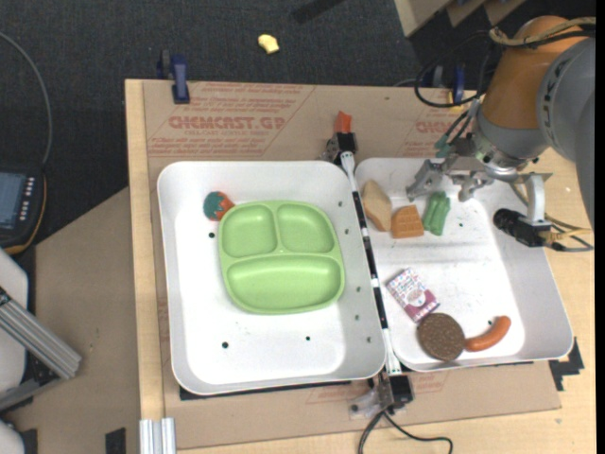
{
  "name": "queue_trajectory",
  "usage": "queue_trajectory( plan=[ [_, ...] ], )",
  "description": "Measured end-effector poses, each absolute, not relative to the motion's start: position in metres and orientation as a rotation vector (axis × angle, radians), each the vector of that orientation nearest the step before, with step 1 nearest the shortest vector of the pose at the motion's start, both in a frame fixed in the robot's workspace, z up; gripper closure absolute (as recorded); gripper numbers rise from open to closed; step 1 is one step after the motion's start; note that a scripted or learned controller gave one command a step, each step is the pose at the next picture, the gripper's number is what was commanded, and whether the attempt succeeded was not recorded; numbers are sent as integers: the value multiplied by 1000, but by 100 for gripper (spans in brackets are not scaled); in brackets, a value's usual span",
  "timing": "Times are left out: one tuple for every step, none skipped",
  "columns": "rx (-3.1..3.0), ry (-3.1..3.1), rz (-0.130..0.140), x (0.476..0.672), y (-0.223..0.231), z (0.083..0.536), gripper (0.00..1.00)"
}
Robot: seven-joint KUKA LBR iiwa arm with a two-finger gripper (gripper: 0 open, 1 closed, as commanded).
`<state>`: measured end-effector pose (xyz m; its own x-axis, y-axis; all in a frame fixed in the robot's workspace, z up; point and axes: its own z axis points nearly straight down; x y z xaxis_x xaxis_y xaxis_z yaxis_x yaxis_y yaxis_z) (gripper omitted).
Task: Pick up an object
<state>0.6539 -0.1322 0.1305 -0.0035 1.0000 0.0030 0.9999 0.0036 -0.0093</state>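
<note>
My gripper (442, 189) hangs over the back of the right bin (529, 282), its two fingers spread apart and open. Just below the fingertips lies a small green object (437, 214), and I cannot tell whether it touches them. An orange block (407, 221) and a beige bread-like piece (376, 204) lie to its left. Nearer the front of that bin are a pink packet (412, 289), a round brown cookie (440, 336) and an orange-red sausage (488, 333).
The left bin (189, 320) holds a green divided plate (281, 254) and a small red and teal ball (217, 204) at its back left. A ridge with clamps (364, 244) separates the two bins. The arm comes in from the upper right.
</note>
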Motion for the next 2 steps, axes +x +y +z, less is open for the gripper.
queue_trajectory(
  plan=[
    [-2221, -2228, -2, 657, -106, 87, 0],
    [-2224, -2224, -3, 635, -92, 87, 0]
  ],
)
